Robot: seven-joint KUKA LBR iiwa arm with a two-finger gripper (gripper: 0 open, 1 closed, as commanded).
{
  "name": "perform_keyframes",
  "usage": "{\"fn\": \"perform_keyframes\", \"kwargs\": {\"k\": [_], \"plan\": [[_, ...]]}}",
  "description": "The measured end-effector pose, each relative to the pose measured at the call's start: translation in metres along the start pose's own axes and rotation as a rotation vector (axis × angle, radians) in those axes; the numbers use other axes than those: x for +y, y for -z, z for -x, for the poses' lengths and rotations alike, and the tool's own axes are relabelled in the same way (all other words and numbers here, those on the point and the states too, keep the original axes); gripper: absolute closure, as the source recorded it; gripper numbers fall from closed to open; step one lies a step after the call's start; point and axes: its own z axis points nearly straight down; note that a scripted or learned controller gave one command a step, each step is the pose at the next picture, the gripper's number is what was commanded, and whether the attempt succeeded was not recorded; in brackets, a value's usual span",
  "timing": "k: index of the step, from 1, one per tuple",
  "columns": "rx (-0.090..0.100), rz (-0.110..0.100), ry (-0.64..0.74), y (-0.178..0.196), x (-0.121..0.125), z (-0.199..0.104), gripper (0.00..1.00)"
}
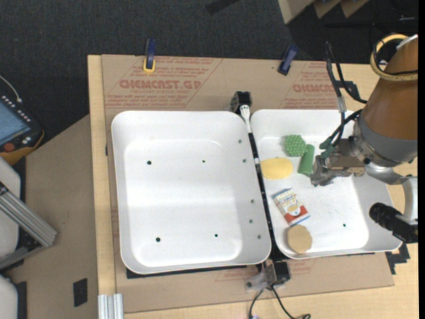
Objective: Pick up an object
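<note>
The right bin [345,234] holds several small items. A bumpy green piece [293,143] lies near the back, with a green stick-shaped piece [306,159] just to its right. A yellow oval [277,169] rests by the bin's left wall. Below it lies a small red, white and blue packet [290,205], and a tan round piece [299,238] sits near the front edge. My gripper [322,176] hangs over the bin's middle, just right of the green stick, with nothing seen between its fingers.
The left bin [133,178] stands beside the right one, sharing a black divider strip [255,171]. Both rest on a cardboard sheet [199,78] held by clamps at the back. The arm fills the right side.
</note>
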Motion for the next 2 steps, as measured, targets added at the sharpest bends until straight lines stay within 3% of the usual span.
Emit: {"fn": "perform_keyframes", "kwargs": {"k": [1, 2], "plan": [[-0.003, 0.009, -0.001, 0.0630, 0.0020, -0.0376, 1.00], [-0.004, 0.008, -0.003, 0.0714, 0.0025, -0.0368, 1.00]]}}
